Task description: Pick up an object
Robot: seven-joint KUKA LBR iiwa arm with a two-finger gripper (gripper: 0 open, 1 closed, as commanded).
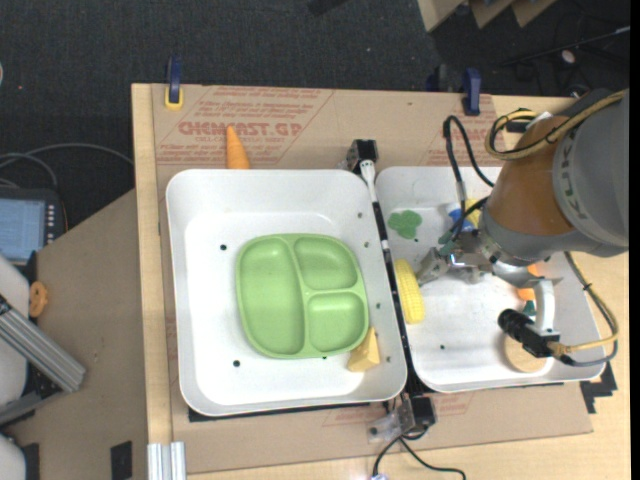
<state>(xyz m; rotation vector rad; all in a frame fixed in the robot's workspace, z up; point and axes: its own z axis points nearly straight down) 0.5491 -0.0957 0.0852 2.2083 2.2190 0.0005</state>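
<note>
- I am looking down on the bench (300, 118), where the two white bins are sitting side by side, walls touching.
- The left bin (190, 268) is carrying a green divided plate (300, 294) with three compartments, lying flat near the middle of the bin.
- A yellow wedge (364, 352) is leaning against the plate's lower right corner, close to the wall shared with the right bin.
- An orange cone-shaped piece (236, 148) is lying on the bench outside the bins, just above the left bin's top rim.
- The arm (560, 188) is reaching in from the right and covering much of the right bin (470, 368)'s upper right part.
- An orange piece (525, 292) is peeking out from under the arm, mostly hidden.
- A pale tan disc (527, 360) is sitting near that bin's lower right corner.
- A flat green piece (404, 224) is lying in the upper left of the right bin, and a small blue thing (457, 214) is showing just right of it, close to the wrist; I cannot name it.
- The gripper (447, 261) is hanging over the middle of the right bin, pointing left. I cannot tell whether it is wide or narrow, and I am seeing nothing held in it.
- The corn cob (408, 290) is lying along the right bin's left wall, just left of and slightly below the gripper, near it but apart.
</note>
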